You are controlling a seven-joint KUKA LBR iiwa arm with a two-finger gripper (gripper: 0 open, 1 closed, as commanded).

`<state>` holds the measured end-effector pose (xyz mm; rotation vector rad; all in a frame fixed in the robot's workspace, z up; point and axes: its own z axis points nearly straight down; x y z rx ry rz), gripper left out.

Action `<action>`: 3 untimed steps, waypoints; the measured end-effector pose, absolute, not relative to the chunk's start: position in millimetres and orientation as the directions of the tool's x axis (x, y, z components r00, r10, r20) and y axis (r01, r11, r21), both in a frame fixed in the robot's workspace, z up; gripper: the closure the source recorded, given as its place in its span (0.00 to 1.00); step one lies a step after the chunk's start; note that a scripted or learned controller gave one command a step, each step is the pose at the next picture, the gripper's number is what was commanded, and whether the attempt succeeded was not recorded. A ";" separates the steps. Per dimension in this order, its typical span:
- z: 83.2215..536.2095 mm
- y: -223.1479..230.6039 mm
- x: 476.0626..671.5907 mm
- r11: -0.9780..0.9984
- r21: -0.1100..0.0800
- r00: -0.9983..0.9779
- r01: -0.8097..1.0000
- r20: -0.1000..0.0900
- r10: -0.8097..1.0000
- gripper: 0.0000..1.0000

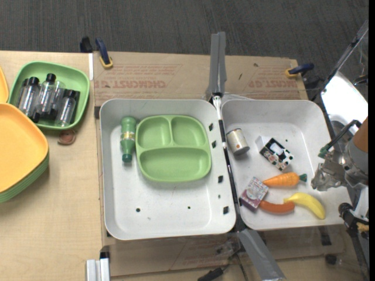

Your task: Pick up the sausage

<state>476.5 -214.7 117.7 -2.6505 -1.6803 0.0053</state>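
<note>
The sausage [276,207] is a red-orange link lying near the front edge of the right bin [304,113], between a purple packet [254,192] and a yellow banana [307,204]. An orange carrot [284,180] lies just behind it. My gripper [326,177] hangs at the bin's right rim, to the right of the carrot and banana and apart from the sausage. Nothing shows between its fingers.
The right bin also holds a silver can [237,141] and a black-and-white box [276,152]. The left bin [117,215] carries a green divided plate [173,147] and a green bottle [128,138]. A green tray of bottles [49,94] and orange plates [20,157] sit at far left.
</note>
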 end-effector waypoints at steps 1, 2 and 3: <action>151.6 -211.4 494.9 -0.417 -0.003 0.417 0.909 -0.002 0.909 1.00; 144.0 -194.9 573.8 -0.384 -0.003 0.384 0.923 -0.002 0.923 1.00; 146.6 -194.6 539.2 -0.267 -0.003 0.267 0.964 -0.001 0.964 1.00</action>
